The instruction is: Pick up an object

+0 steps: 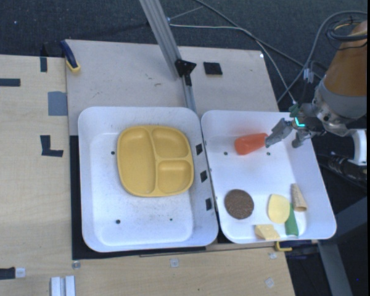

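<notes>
**One carrot lies just beside the claw**

Five food pieces sit in the right white bin point(308, 165). Nearest the camera are a small yellow wedge point(266, 231), a green stick point(291, 224), a pale yellow oval piece point(279, 207), a tan cone-shaped piece point(298, 197) and a round brown patty point(239, 203). Farther back lies one orange carrot-shaped toy point(250, 143), long axis running left to right, its right end close by the gripper point(283, 134). The fingers look slightly spread, though blur leaves that uncertain; nothing sits between them. One yellow divided plate point(155, 160) rests in the left white bin point(92, 184).
</notes>
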Robot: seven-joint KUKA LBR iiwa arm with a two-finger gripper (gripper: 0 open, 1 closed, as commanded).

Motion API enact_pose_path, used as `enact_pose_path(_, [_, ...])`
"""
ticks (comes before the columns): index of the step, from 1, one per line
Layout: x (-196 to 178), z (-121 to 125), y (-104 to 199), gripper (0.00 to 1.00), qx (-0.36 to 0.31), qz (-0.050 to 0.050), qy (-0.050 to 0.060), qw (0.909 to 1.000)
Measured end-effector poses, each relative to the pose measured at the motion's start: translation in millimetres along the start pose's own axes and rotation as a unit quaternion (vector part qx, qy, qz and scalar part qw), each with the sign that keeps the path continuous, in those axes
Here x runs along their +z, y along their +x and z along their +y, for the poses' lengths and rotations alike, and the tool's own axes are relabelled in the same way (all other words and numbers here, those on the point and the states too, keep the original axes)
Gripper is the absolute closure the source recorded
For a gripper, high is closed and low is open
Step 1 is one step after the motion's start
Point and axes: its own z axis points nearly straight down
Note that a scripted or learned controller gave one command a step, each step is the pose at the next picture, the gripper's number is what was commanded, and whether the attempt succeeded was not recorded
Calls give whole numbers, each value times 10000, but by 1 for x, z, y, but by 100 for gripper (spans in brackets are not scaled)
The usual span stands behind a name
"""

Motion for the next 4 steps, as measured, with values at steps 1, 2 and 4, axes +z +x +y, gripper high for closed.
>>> enact_pose_path(1, [-1,0,0,0,-2,-2,-9,10000])
enact_pose_path(2, [43,1,-2,0,1,-2,8,10000])
enact_pose_path(4, [150,-9,-6,0,-2,-9,-16,10000])
